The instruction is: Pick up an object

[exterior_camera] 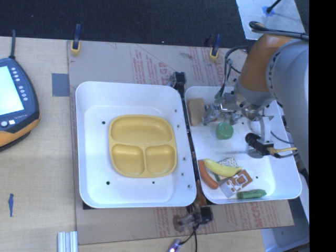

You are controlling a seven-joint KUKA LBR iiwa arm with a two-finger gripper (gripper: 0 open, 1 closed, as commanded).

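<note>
1. The arm (273, 72) reaches over the right bin (281, 185); its jaws sit low at the bin's far end, and whether they are wide or narrow cannot be told.
2. A green round object (224, 130) lies just beside the jaws.
3. A banana (221, 167), carrot (208, 175), patterned card (235, 182) and green pickle (251, 194) lie near the bin's front.
4. The left bin (89, 140) holds a yellow divided tray (142, 145).
</note>
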